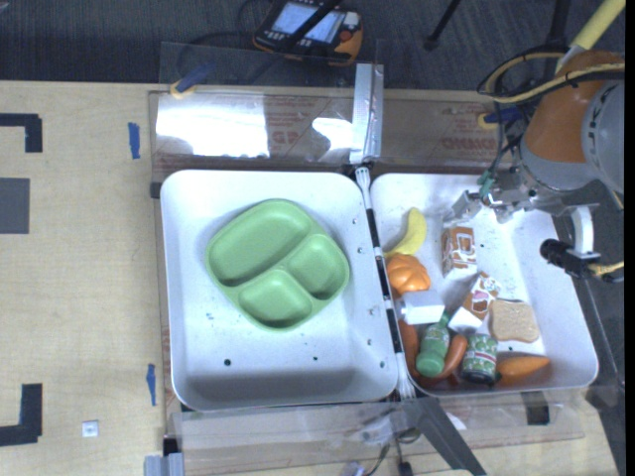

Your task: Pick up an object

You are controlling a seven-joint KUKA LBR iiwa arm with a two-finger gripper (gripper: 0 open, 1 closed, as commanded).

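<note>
The right bin [556, 266] holds several toy foods: a yellow banana [413, 230], an orange fruit [407, 274], a brown bread packet [458, 248], a toast slice [514, 320], a green bottle [433, 350], a small can [480, 357] and a carrot [454, 353]. My gripper [486, 202] hangs over the far part of this bin, just right of the banana and above the bread packet. I see nothing held in it. The grey arm with its orange band [561, 117] comes in from the upper right.
A green divided plate [280, 263] lies in the left bin [189, 345]. A metal divider [365, 117] stands behind the wall between the bins. A small packet [483, 294] and a white card [425, 313] lie among the foods. Cables hang at the right.
</note>
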